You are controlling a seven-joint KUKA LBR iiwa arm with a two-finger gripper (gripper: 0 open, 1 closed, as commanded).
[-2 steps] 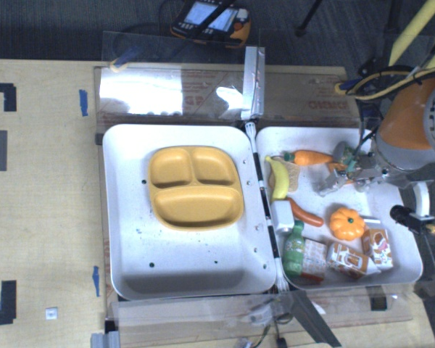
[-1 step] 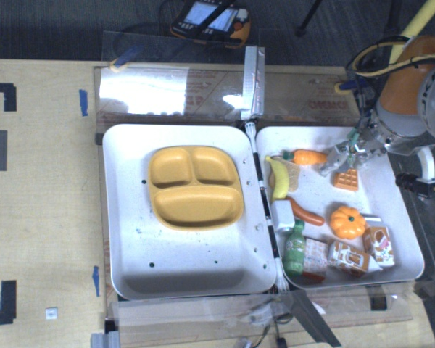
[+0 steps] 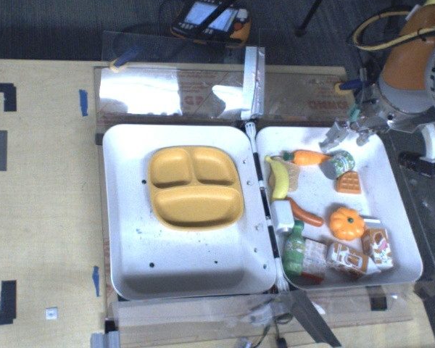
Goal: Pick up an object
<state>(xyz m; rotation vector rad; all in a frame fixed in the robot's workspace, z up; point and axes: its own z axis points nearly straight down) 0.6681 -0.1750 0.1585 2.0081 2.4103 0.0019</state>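
Grey robot pincer (image 3: 338, 141) over the far right corner of the right white bin (image 3: 400, 216).

I cannot tell how wide it is. It hangs just above a small round green-and-grey can (image 3: 338, 164), beside an orange carrot (image 3: 309, 157). The bins sit on a pale wooden bench (image 3: 40, 216).

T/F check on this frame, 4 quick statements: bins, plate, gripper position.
1. The yellow divided plate lies in the left bin. True.
2. The banana lies on the plate. False: it lies in the right bin, near the divider.
3. The gripper is over the right bin's far corner. True.
4. The small pumpkin is in the left bin. False: it sits in the right bin.
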